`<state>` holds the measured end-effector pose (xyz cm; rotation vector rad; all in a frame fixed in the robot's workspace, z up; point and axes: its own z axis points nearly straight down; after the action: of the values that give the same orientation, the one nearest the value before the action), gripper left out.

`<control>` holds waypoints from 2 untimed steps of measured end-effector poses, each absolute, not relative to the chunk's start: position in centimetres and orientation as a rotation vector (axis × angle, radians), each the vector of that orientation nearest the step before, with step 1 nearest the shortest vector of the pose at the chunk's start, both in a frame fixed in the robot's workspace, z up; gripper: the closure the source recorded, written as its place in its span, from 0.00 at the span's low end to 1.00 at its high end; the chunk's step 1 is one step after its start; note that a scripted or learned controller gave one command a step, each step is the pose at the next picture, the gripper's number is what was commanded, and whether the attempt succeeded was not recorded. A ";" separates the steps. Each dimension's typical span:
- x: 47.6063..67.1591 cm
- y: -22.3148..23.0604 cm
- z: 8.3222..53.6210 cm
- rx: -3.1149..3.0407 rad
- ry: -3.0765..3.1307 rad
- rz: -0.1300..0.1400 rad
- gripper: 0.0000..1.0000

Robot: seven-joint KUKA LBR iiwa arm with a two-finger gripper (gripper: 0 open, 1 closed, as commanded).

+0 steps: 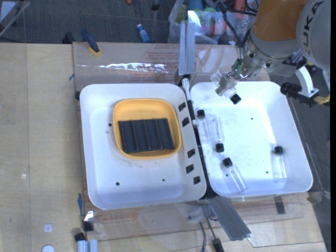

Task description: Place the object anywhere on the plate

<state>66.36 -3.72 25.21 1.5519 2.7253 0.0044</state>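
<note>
Currently we are logging: yellow plate (122,111) carrying a black ridged block (146,135); gripper (227,86) hovering over the right bin (294,140); jaw state we cannot tell.

left bin (100,188): yellow plate (146,108) carried a dark ribbed block (146,135) | right bin (294,156): several clear vials with black caps (215,133) lay apart | hand (227,85) hung over right bin's far left corner | tabletop (31,140): light wood

Wooden bench (37,140) with two white bins, left bin (100,188) beside right bin (294,177).
</note>
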 end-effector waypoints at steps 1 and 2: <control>66.7 -2.8 23.0 1.085 2.949 0.002 1.00; 65.4 -2.3 21.9 0.577 3.087 0.003 1.00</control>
<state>65.37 -2.33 21.95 0.5771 3.0874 0.0031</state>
